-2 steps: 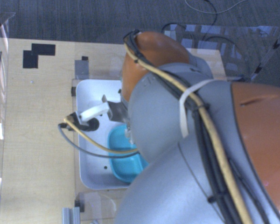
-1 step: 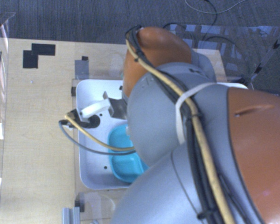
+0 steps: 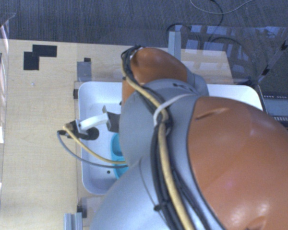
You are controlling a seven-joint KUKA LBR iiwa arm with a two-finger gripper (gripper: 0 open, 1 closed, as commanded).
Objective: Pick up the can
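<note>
**Arm Lowered Over the Left Bin, Grasp Hidden**

The arm [image 3: 197, 143] is seen reaching in from the right and is bent steeply down over the left bin [image 3: 89, 97], so that its grey links and orange wrist band are placed between the camera and most of the bin's floor. Such a posture is judged to be that of a top-down reach: the wrist is brought over the bin so that the pincer can be lowered onto whatever lies inside.

The pincer itself is covered by the arm's own bulk. Whether it is open or closed, and whether anything is held in it, cannot be told.

The can cannot be made out with certainty. A small blue shape [image 3: 116, 152] is visible against the bin floor at the edge of the arm, and it may be part of the can, but too little of it is shown for that to be decided. If the can is there, it is placed directly beneath the wrist, which would account for the arm's position.

A yellow and black cable bundle [image 3: 84, 145] is looped out from the wrist over the bin's left wall, with slack evidently left so that the wrist can turn freely. The second bin [image 3: 240, 92] is seen only as a strip of white rim behind the arm. The bench [image 3: 33, 128] is left bare to the left.
</note>
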